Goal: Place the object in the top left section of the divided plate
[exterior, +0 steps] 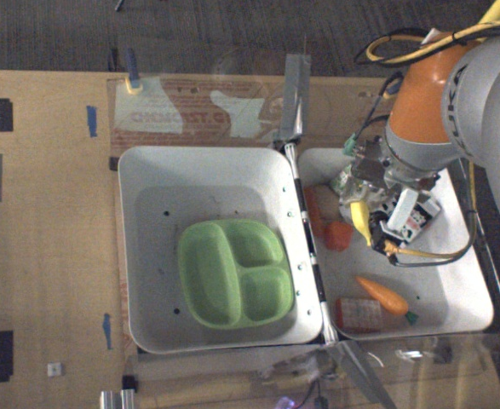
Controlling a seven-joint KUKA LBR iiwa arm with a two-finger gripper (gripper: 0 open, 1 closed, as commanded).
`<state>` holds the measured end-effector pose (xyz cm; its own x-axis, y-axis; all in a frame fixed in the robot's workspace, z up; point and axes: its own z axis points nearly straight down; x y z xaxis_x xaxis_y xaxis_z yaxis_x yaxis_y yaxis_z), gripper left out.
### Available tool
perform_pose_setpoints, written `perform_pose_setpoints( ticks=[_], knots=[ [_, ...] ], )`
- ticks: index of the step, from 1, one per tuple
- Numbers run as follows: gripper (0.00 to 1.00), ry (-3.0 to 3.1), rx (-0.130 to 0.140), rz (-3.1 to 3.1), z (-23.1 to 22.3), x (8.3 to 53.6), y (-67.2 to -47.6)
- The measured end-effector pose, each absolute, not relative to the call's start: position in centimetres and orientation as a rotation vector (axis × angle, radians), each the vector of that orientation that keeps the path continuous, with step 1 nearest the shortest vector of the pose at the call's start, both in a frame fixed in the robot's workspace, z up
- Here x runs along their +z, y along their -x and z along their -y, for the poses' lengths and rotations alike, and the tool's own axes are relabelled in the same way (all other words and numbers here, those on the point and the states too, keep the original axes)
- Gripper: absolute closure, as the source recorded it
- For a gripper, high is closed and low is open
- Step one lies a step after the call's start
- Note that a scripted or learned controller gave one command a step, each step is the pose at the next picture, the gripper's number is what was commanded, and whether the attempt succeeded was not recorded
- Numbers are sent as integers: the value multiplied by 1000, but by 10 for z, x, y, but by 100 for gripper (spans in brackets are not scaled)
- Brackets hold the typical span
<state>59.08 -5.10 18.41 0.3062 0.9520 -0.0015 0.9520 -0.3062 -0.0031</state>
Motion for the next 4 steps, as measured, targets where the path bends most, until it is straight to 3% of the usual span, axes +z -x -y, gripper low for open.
perform_pose_setpoints(
  ticks=[1,2,3,4],
  knots=[
    [100,2470,3,1937,18,184,-546],
    [100,2383,3,2042,20,184,-502],
    [100,2392,2,2036,-33,227,-485],
    [100,2303,1,2137,-62,222,-528]
  ],
)
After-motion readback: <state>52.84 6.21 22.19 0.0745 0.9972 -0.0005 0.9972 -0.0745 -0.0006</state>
